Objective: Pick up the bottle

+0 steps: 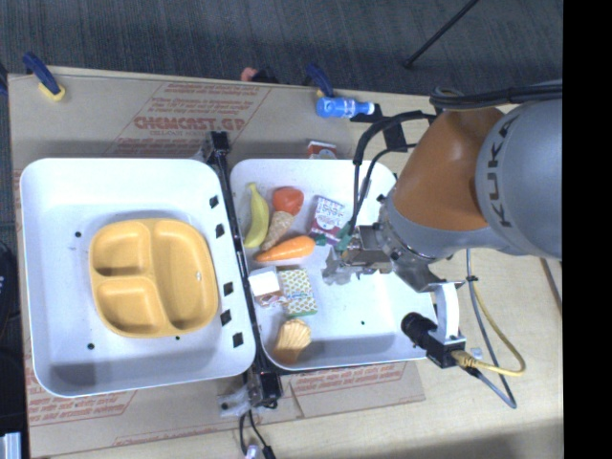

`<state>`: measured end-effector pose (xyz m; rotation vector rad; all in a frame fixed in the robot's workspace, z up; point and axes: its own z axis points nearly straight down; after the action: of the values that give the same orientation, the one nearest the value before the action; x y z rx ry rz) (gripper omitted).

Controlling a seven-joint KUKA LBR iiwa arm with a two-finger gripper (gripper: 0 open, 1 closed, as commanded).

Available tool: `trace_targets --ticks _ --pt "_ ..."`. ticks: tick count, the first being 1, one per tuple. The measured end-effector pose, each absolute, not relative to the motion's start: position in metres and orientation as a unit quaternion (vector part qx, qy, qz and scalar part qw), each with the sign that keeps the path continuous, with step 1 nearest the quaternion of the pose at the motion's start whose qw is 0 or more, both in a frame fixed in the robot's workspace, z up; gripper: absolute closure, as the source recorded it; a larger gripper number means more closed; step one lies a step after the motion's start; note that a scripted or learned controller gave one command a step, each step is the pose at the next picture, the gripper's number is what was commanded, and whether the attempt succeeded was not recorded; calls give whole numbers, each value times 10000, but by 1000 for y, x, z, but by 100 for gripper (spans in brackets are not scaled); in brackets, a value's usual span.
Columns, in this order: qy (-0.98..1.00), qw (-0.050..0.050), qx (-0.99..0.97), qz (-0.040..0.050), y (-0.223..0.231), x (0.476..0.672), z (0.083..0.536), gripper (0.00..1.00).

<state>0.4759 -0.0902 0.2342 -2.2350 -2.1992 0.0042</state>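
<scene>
step: reach | bottle lies on counter beyond right bin, outside it | jaws state: can't tell | you should lift clear of bin, descend across bottle's body

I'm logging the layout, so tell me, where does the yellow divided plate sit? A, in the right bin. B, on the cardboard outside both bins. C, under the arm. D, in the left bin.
D: the plate lies in the middle of the left bin, alone, while the banana and carrot lie in the right bin.
</scene>
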Motion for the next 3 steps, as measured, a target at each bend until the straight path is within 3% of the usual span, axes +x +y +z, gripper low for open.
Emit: trace_targets --ticks 1,3 --pt "-7868 26 -6172 12 -58 476 234 100" --pt "-7314 11 -6820 15 57 476 230 100"
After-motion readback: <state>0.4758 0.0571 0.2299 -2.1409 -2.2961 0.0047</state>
